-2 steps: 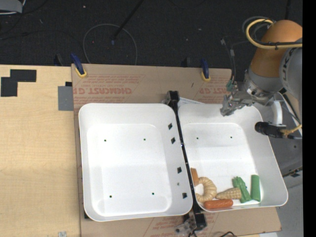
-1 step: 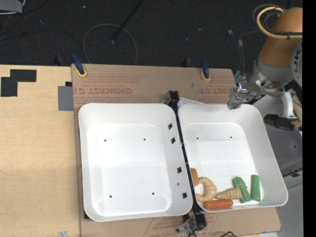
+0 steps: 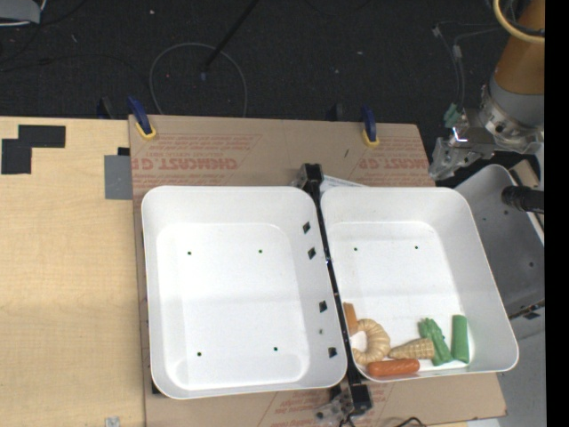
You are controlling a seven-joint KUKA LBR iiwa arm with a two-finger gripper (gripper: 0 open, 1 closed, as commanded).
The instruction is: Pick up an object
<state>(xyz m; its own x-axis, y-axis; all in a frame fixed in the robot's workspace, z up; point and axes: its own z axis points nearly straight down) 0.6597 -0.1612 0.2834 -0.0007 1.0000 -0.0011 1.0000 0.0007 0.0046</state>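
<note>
Several toy foods lie in the near corner of the right bin [image 3: 400,256]: a tan curled piece [image 3: 373,336], a red-orange sausage [image 3: 393,368], a tan cone [image 3: 411,350], a green leafy piece [image 3: 435,339] and a green stick [image 3: 460,338]. A small orange piece [image 3: 349,314] rests against the divider. My gripper [image 3: 449,149] hangs beyond the right bin's far right corner, outside the bin and far from the objects. Nothing is visibly held in it. The arm's orange band [image 3: 520,56] is above it.
The left bin [image 3: 231,292] sits beside the right one on brown cardboard [image 3: 231,154] held by two clamps. A black divider strip [image 3: 322,265] runs between the bins. A light wooden bench top [image 3: 62,274] lies to the left.
</note>
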